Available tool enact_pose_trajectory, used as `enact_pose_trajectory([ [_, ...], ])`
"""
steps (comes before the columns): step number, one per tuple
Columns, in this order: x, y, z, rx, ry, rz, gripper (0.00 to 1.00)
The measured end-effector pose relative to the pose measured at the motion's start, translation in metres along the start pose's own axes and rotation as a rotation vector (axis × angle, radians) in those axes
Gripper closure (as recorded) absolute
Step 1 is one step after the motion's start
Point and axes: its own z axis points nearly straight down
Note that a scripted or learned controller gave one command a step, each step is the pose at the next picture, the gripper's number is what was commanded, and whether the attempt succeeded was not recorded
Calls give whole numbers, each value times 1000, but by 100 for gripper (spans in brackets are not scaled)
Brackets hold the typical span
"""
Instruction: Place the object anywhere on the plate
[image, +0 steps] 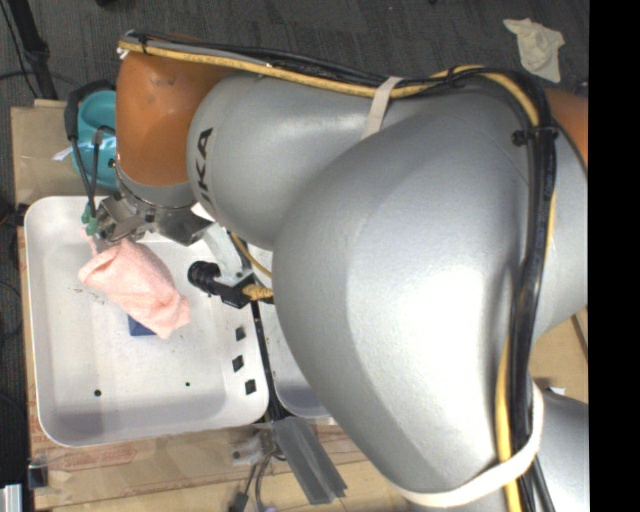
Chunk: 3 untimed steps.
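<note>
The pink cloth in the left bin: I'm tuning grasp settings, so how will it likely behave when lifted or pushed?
The pink cloth lies crumpled in soft folds, so it is probably floppy and would sag from any pinch point. It looks thin, so likely light. Pushed, it may bunch up rather than slide, and could drag the blue item partly beneath it.

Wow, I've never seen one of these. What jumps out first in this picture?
The huge grey arm swallows most of the right and middle of the view, with an orange band at upper left. Below that band, in the left white bin, lies a crumpled pink cloth with something blue peeking out beneath it.
</note>
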Motion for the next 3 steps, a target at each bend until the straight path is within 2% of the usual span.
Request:
enact_pose_trajectory([
  [1,-44,29,-16,-2,0,-96,100],
  [2,-31,-14,-9,2,1,-213,100],
  [3,-17,-2,62,1,0,-425,100],
])
